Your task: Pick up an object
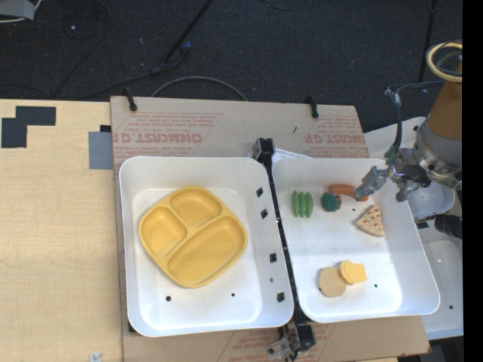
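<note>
The right bin [411, 289] holds several toy foods. A ridged green piece [302, 204] and a dark green round one [330, 200] lie near its back, with an orange sausage-shaped piece [341, 190] just behind them. A tan wedge [370, 221] lies at the right side. Near the front, a tan disc [330, 282] touches a yellow-orange chunk [352, 272]. My gripper [389, 185] hangs over the bin's back right corner, above and just behind the wedge. It is open, with nothing between its fingers. Its left fingertip [370, 182] is close to the sausage's right end.
The left bin [143, 308] holds a yellow three-compartment plate [192, 234]. A black divider strip [275, 240] runs between the bins. Cardboard lies under both bins, with a wooden bench top to the left. The arm's grey body and cables stand at the right edge.
</note>
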